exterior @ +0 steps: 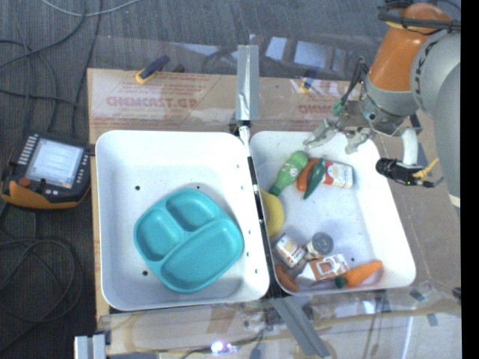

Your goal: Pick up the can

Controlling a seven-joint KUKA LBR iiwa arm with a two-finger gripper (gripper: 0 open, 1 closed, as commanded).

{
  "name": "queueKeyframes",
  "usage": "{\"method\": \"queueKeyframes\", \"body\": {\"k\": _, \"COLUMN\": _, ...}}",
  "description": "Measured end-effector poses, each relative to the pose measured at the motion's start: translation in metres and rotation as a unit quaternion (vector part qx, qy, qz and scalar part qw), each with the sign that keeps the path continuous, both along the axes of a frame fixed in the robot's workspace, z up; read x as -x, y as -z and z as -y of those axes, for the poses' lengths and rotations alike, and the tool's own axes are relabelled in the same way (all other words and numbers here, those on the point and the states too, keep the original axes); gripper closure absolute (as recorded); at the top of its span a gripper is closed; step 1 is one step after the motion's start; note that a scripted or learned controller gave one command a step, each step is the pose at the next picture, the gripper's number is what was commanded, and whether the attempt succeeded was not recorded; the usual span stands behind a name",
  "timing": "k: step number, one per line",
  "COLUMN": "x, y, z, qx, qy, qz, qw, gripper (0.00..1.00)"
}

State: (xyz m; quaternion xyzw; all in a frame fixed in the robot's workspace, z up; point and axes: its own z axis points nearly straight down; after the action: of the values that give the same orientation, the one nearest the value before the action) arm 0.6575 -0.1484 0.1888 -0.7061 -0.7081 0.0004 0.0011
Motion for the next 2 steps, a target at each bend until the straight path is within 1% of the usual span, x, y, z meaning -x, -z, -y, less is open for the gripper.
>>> {"method": "queueKeyframes", "body": {"k": 1, "x": 0.081, "y": 0.056, "z": 0.04, "qx": 0.0008, "qy": -0.026, "qz": 0.0, "qw": 0.9997, "gripper": 0.0}}
{"method": "queueKeyframes", "body": {"k": 2, "x": 0.043, "y": 0.098, "z": 0.064, "qx": -0.0009, "qy": -0.104, "qz": 0.005, "qw": 0.9946, "gripper": 0.0}}
